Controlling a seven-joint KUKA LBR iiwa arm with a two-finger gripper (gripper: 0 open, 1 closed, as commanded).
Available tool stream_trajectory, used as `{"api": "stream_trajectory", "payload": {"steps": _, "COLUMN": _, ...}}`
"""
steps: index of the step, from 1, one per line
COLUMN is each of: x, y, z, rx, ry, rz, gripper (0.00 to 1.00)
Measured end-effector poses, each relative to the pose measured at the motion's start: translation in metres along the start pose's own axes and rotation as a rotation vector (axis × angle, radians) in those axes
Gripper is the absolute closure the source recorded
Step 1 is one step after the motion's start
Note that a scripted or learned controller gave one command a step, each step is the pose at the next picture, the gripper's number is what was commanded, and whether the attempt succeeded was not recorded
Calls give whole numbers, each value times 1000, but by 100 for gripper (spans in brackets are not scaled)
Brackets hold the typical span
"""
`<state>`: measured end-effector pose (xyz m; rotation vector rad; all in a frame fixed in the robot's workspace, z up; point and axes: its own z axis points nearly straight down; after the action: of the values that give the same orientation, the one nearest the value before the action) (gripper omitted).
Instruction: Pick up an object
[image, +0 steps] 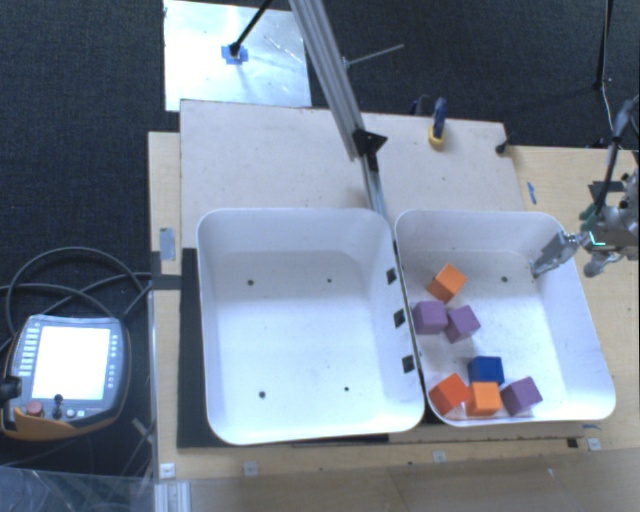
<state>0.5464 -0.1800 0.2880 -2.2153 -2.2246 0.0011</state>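
Gripper (556, 252) hangs at the right bin's (590, 330) upper right corner, just over the rim, reaching in from the right side of the camera view; at this size and angle it is not possible to tell its state, and nothing is seen caught in it. That spot reads as a waiting or approach pose, since it stands well apart from every block.

All the pickable things lie in the right bin. An orange cube (447, 282) sits tilted near the bin's middle, with two purple cubes (445, 320) just below it, touching or nearly so. Lower down, against the front wall, a tighter cluster has gathered: a blue cube (486, 369), an orange cube (451, 392) at the left, another orange one (485, 399) beside it, and a purple cube (521, 395) at the right. These probably slid there because the bin slopes toward that wall.

The left bin (300, 320) holds no blocks, so it likely serves as the drop side.

For a grasp, the upper orange cube looks the easiest choice, since it stands most apart from its neighbours; the front cluster is crowded and close to the wall, which could block the approach
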Motion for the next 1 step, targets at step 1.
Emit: {"api": "stream_trajectory", "payload": {"steps": 1, "x": 0, "y": 1, "z": -2, "rx": -4, "ry": -1, "rz": 0, "gripper": 0}}
